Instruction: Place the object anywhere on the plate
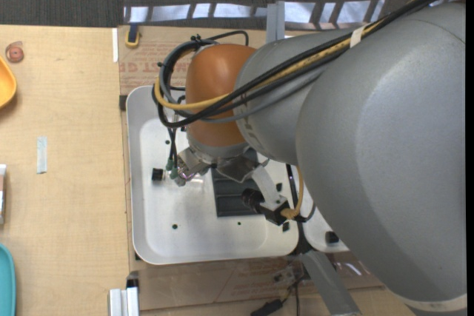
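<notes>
The grey arm with its orange band [215, 96] reaches from the right over the left white bin [148, 233]. My gripper [238, 197] shows as a dark block low over the bin floor, mostly hidden under the wrist. A small object with green and pink parts [178, 172] lies on the bin floor just left of the wrist. Beside it sits a small black piece [157, 175]. Which of these is the task object I cannot tell. I cannot make out a plate inside the bin.
A wooden bench top [67, 159] lies left of the bin. An orange item [4, 89] and a teal item [4, 285] sit at its left edge. The right bin's rim [326, 239] peeks out under the arm. Cables [167, 96] loop around the wrist.
</notes>
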You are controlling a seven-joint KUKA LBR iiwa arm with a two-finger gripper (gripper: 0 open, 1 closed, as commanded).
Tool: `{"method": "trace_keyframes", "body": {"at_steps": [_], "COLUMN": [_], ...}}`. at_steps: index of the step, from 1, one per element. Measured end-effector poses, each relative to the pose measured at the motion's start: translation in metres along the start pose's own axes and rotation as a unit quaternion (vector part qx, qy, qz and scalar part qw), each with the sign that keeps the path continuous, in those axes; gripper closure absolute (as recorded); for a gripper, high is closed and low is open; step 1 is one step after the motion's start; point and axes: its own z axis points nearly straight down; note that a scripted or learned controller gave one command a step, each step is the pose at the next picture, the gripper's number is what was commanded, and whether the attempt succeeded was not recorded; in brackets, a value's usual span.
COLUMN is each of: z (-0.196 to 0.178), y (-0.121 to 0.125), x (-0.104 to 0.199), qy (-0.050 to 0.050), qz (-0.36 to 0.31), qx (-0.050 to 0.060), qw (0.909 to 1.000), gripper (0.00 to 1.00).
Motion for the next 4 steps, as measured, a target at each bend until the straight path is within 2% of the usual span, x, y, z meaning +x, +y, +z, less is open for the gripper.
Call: {"method": "trace_keyframes", "body": {"at_steps": [1,2,3,4], "z": [-0.036,0.043,0.043,0.042], "y": [0.013,0.003,-0.005,0.041], "x": [-0.023,0.003,-0.008,-0.021], "qy": [-0.001,0.0,0.0,-0.001], "qz": [-0.257,-0.102,-0.401,-0.244], "qx": [-0.004,-0.002,-0.003,-0.004], "qw": [0.9665,0.9948,0.9162,0.9697], "gripper": [0.0,0.0,0.0,0.0]}}
